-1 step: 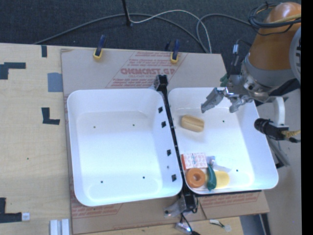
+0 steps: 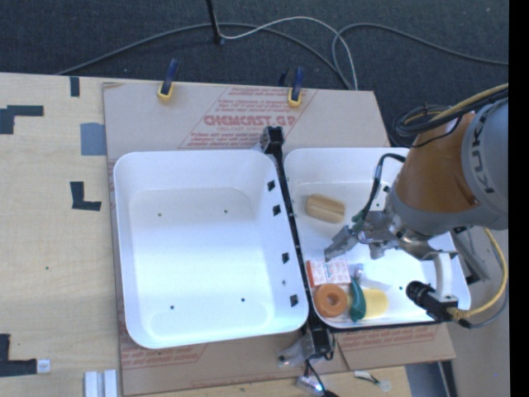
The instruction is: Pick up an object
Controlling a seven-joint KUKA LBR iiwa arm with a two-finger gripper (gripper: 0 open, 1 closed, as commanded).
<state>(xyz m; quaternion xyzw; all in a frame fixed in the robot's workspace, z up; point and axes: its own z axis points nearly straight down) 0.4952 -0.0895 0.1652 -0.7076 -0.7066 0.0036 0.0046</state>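
The right bin (image 2: 331, 162) holds several objects. A tan block (image 2: 325, 208) lies near its far left. At the front lie a red-and-white packet (image 2: 324, 271), an orange ring (image 2: 332, 301), a green-handled tool (image 2: 357, 301) and a yellow piece (image 2: 376, 303). My gripper (image 2: 357, 245) hangs over the bin's middle, above and just behind the packet. It is open, one finger (image 2: 339, 242) pointing left, with nothing between the fingers.
The left bin (image 2: 132, 172) stands beside the right one, with a black divider clip strip (image 2: 285, 222) between them. Both rest on cardboard (image 2: 240, 114) held by yellow clamps. Cables lie on the dark floor behind.
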